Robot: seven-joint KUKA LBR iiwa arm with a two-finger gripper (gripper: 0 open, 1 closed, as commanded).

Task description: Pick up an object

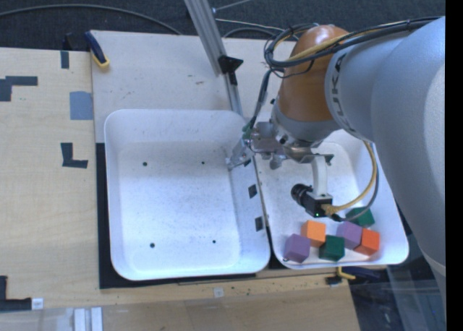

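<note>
Several small blocks lie in the near corner of the right bin [362, 156]: a purple block [296, 248], an orange block [315, 231], a green block [333, 248], a second purple block [350, 234], a second orange block [370, 241] and a green block [362, 216] partly behind a cable. My gripper [242, 155] hangs over the rim between the two bins, near their far end and well away from the blocks. The wrist hides much of the right bin's far half. I see nothing held.
The left bin [173, 192] lies beside the right one. An aluminium pole [206, 29] slants down toward the gripper. A yellow and blue clamp [98, 51] sits at the bench's far left. A cable with a black connector [307, 198] hangs over the right bin.
</note>
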